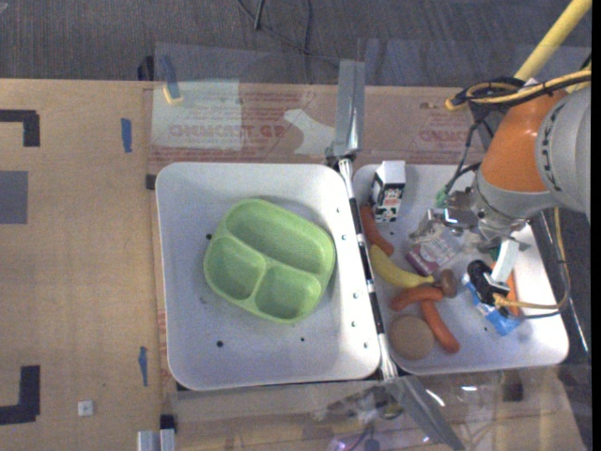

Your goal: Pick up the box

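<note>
**Box in the right bin's far corner, gripper unclear**

The bench carries two white bins. The left bin holds a green divided plate with bare floor all round it. The right bin is crowded, and its right side lies partly under the arm, which the picture's edge cuts off. The gripper hangs over the middle of this bin, blurred into something clear below it. I cannot tell whether it is open or closed.

A banana lies beside the divider, with red sausage-like pieces and a brown round thing nearer the front. The box, white with dark print, stands upright in the far left corner, close to the divider and the far rim. A strip of bare floor separates it from the gripper.
</note>
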You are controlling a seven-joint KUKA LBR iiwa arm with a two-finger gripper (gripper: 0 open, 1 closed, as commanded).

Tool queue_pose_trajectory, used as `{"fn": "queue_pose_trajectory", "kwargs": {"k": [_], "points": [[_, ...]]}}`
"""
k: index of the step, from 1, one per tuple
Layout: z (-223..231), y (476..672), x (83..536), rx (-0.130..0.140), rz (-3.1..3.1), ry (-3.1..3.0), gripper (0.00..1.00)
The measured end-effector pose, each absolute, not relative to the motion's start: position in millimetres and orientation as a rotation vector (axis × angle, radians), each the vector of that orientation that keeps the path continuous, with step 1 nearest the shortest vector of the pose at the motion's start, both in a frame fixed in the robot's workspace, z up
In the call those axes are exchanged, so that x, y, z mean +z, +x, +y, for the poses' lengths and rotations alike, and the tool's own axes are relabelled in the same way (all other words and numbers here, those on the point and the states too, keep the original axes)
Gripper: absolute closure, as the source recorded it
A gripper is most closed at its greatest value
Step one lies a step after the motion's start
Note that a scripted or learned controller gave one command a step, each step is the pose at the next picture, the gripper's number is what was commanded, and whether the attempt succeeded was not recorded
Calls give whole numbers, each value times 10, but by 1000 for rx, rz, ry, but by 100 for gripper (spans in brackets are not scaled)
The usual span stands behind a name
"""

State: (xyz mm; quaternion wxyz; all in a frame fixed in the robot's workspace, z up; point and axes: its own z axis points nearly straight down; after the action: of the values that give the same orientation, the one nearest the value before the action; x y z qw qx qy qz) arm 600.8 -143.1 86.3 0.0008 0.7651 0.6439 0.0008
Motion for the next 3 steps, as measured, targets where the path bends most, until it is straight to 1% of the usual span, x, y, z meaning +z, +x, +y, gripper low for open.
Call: {"fn": "queue_pose_trajectory", "kwargs": {"k": [1,2,3], "points": [[-1445,6018,971,9,2015,2406,100],[-1444,6018,971,9,2015,2406,0],[-1524,5602,861,4,2046,2383,0]]}}
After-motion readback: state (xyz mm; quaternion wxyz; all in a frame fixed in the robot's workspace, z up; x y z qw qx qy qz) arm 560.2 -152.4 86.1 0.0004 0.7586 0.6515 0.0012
